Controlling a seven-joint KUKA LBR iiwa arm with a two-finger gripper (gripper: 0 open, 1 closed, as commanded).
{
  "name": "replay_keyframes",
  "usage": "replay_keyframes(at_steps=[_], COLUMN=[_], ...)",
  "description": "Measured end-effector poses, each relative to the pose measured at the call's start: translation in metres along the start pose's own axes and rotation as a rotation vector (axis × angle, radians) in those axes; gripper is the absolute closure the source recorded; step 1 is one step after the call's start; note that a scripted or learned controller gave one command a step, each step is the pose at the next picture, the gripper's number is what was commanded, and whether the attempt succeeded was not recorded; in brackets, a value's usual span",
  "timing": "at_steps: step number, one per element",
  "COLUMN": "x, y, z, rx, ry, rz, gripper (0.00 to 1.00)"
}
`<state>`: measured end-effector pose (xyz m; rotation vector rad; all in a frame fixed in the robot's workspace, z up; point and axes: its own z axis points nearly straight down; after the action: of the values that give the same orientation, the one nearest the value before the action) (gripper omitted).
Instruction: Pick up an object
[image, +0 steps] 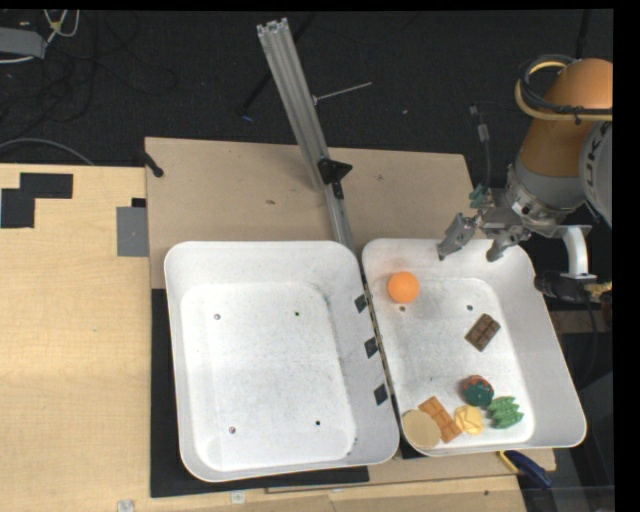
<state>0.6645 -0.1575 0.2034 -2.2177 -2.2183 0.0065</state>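
Observation:
My gripper (474, 243) hangs over the far edge of the right bin (555, 370), its two fingers spread apart with nothing between them. An orange ball (403, 287) lies in that bin to the gripper's left and a little nearer. A brown chocolate-like block (483, 331) rests mid-bin below the gripper. At the bin's near end sit a red and green round piece (477, 389), a green leafy piece (505, 411), a yellow piece (468, 419), an orange wafer (438, 417) and a tan disc (420, 430).
The left bin (200, 300) lies beside the right one, joined by black clips (372, 347). A slanted aluminium post (300, 110) rises behind the bins. The arm (560, 140) stands at the right.

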Motion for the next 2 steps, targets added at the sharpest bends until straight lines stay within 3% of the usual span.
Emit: replay_keyframes(at_steps=[2], x=[0.005], y=[0.002], z=[0.109], rx=[0.002], ry=[0.001], rz=[-0.004], gripper=[0.0])
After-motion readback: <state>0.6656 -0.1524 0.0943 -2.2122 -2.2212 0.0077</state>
